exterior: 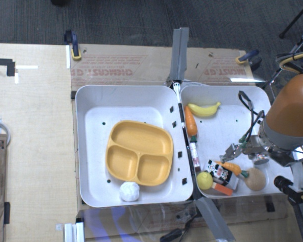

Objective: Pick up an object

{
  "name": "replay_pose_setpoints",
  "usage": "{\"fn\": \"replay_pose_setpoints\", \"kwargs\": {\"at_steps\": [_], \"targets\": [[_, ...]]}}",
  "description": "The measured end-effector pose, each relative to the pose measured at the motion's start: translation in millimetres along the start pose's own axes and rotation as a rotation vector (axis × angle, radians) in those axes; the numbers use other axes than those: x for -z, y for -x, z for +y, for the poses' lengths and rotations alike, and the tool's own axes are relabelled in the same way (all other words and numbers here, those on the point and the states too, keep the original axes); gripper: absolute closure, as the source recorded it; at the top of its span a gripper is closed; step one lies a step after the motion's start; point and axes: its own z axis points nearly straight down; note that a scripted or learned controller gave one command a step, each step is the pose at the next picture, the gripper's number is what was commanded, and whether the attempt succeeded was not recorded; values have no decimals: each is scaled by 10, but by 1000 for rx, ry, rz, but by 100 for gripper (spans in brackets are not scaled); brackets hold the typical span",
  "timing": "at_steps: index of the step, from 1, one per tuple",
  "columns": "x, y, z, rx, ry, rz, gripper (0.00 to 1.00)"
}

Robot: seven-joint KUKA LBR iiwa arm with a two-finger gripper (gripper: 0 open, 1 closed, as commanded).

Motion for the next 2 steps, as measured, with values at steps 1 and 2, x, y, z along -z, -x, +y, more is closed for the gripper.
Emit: {"fn": "replay_pose_setpoints", "kwargs": {"at_steps": [1, 2], "targets": [[-388, -207, 103, 79, 31, -16, 0], [469, -526, 55, -14, 3, -2, 0]]}}
